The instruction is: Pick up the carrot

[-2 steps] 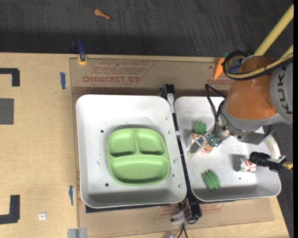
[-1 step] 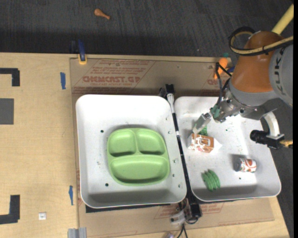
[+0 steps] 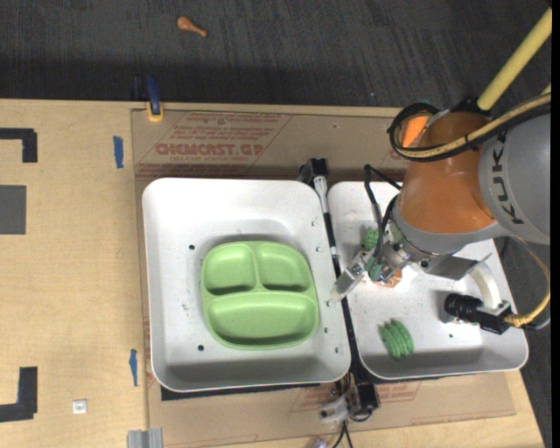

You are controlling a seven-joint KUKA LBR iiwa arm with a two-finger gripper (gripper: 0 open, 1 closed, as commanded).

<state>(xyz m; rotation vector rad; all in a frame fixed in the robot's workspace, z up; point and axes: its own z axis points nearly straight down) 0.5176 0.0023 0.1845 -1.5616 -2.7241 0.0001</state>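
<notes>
My gripper [image 3: 372, 268] is low over the left part of the right bin [image 3: 437, 354], close to the wall between the two bins. A small orange piece, which looks like the carrot [image 3: 391, 279], shows just right of the gripper tip, mostly hidden under the wrist. Whether the gripper touches it cannot be made out. The orange-banded arm covers the back of the right bin.
A green ribbed vegetable [image 3: 397, 338] lies at the front of the right bin, and another green piece [image 3: 371, 238] sits behind the gripper. A green divided plate [image 3: 259, 292] lies in the left bin [image 3: 166, 262]. A small orange object [image 3: 191, 26] lies on the dark floor beyond the bench.
</notes>
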